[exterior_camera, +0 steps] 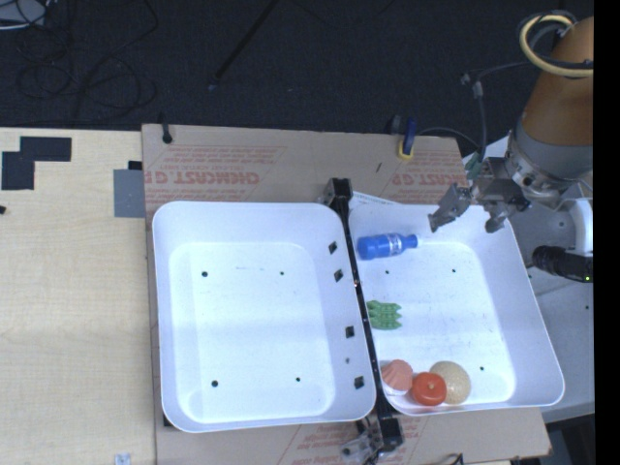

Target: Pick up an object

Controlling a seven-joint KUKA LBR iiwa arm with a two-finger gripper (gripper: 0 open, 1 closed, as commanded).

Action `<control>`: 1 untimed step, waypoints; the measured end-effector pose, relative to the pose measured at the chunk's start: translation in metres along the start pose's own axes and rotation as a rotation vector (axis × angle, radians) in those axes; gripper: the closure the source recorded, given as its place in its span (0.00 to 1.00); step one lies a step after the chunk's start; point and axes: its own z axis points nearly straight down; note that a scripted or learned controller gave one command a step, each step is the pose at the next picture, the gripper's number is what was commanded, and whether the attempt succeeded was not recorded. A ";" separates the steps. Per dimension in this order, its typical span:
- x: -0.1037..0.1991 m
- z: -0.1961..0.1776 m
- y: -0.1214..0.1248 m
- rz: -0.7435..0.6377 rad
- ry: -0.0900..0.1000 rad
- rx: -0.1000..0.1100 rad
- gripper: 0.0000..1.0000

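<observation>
Looking down, camera view: the arm (560,85) entered from the right edge of the frame, its orange band uppermost.
Hand: the hand (469,213) hung over the upper right corner of the right bin (518,298), above its rim; two dark fingers splayed apart, so it was released, with nothing between them.
Nearest object: a blue bottle (386,246) lay on its side at the upper left of the right bin, near the divider, left of and slightly below the hand, apart from it.
Other objects: a green toy (384,315) lay at the bin's left middle; a pale pink piece (395,374), a red round piece (428,388) and a beige round piece (452,380) sat bunched in the lower left corner, touching, probably because the bin's sloped wall gathered them.
Left bin: the left bin (165,260) sat beside it on the worktop (68,289), lower left of the frame.
Judgement: no pick had been made; the spread fingers suited a descent, and the bottle seemed the likeliest target.
</observation>
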 end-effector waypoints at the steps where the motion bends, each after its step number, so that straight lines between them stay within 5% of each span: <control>1: -0.076 0.023 -0.055 0.009 -0.002 0.004 0.00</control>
